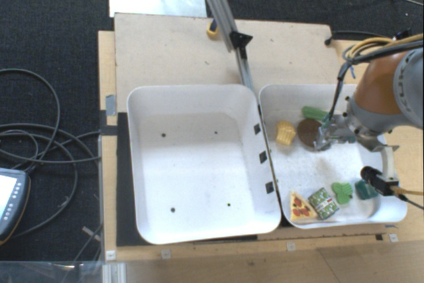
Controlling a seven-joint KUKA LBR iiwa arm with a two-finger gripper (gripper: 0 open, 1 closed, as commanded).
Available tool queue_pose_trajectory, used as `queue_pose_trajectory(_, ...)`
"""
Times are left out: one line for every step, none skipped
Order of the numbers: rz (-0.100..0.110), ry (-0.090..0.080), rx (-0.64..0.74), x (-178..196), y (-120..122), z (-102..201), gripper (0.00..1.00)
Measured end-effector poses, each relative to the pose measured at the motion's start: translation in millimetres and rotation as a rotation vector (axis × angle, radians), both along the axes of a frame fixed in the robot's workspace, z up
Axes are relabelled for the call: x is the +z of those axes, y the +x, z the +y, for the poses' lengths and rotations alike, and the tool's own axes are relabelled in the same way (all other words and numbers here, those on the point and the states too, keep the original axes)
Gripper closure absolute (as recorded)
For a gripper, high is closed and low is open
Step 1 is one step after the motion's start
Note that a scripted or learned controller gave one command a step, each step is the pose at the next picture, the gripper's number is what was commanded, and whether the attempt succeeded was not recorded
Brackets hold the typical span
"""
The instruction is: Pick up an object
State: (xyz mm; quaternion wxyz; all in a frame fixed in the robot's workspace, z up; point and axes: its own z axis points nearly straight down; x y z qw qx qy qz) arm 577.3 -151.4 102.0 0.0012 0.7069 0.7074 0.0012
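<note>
Bench-level, inside right bin (311, 169) — hovering gripper (326, 137) right against brown round toy (306, 132), lying between gripper and yellow corn piece (285, 133); cannot tell whether spread or pinching. Probably handling light, stiff, slightly slippery — taking it across opposite edges.

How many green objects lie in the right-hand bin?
4: a long green piece at the back near the gripper, a green patterned block, a green leafy piece, and a teal piece along the front. The arm may hide others.
</note>
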Motion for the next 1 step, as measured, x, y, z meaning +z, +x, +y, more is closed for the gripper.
queue_pose_trajectory(-0.004, -0.002, 0.002, 63.9, -2.1, -0.7, 1.00)
